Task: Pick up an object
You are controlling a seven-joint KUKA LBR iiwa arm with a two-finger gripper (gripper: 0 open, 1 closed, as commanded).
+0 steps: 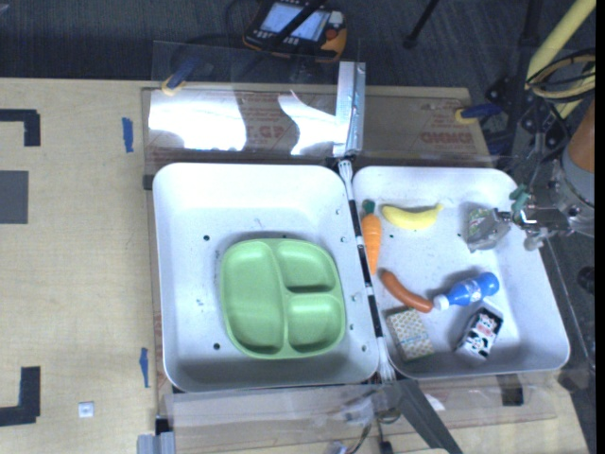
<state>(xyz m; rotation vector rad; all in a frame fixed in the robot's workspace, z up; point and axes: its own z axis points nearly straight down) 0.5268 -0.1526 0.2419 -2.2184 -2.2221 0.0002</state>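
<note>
Now my tool (pixel 526 218) hovers at the right bin's (pixel 553 343) upper right edge beside the crumpled wrapper (pixel 480 225), grip state unclear, so I'm approaching and must descend next.

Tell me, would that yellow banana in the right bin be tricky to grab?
Possibly. The banana looks smooth and glossy like a plastic toy, so the fingers might slip. Its curved, rounded shape suggests it could rock or spin if nudged. It probably is light and stiff, and it lies apart from the carrot, leaving some room.
</note>
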